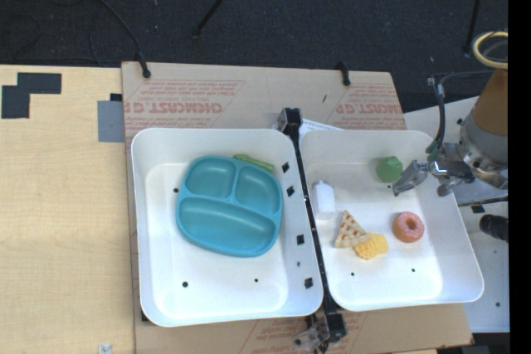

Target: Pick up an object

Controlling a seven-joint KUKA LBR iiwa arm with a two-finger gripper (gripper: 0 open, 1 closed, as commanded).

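The grey two-finger gripper (423, 176) hovers at the right of the frame over the right white bin (452, 282), fingers spread apart and gripping nothing. Just left of it lies a green round toy (389, 169) (near, not touching); a pink doughnut (408, 226) sits below.

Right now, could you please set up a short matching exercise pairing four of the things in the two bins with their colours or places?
Things:
1. divided plate
2. doughnut
3. green ball
4. corn cob

Descriptions:
A. pink, near the right bin's right wall
B. yellow, beside the pizza slice
C. teal, in the left bin
D. in the right bin's far part, just left of the gripper

Pairs: 1-C, 2-A, 3-D, 4-B
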